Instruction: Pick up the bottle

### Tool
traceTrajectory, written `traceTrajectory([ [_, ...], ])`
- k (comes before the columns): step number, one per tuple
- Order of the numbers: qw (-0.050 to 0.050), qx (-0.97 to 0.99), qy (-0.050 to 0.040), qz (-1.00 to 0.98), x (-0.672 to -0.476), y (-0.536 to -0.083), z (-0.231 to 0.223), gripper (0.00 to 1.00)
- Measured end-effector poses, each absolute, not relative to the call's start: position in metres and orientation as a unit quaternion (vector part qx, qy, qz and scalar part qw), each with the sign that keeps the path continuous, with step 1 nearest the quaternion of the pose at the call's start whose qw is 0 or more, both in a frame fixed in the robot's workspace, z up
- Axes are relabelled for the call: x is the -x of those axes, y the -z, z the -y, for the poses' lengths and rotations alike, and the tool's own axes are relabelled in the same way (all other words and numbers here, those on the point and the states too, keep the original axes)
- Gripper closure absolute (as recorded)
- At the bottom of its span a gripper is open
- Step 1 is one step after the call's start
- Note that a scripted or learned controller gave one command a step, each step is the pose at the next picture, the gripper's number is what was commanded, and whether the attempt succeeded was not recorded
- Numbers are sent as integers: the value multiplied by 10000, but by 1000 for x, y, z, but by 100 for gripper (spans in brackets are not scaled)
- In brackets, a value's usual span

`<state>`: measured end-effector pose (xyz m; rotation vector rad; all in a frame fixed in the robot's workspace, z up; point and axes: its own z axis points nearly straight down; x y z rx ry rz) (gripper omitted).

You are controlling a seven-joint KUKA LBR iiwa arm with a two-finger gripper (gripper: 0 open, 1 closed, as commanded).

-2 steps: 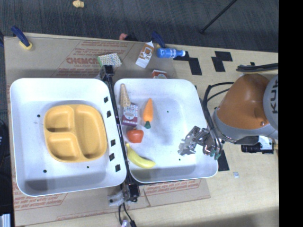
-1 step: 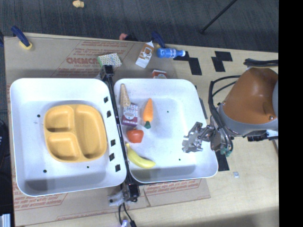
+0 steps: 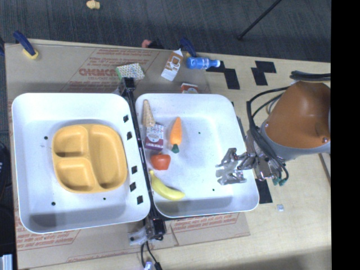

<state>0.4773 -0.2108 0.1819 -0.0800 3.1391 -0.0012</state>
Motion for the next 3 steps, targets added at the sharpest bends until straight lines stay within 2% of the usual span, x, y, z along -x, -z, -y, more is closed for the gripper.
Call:
traceTrajectory([
  [1, 6, 944, 4, -9955, -484, -210, 211, 100],
  [2, -10, 1555, -1, -9878, -482, -202, 211, 100],
  [3, 2, 3561, 1, -9345, -486, -193, 210, 100],
])
